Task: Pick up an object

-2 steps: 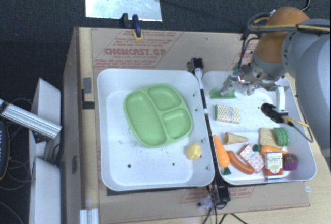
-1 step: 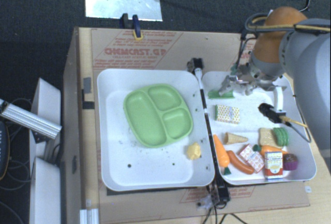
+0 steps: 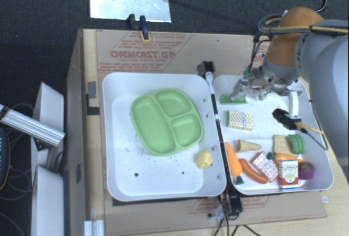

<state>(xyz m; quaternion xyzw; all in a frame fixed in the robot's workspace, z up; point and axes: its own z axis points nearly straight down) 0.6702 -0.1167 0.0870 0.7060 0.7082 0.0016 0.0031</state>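
From the camera view, a brown bench on dark carpet is seen bearing two white bins. A green divided plate and a yellow lump lie in the left bin. The right bin is crowded with toy food: a carrot, a sausage and a wafer. The gripper is lowered over a green piece near the far-left corner; the state of its jaws cannot be told.
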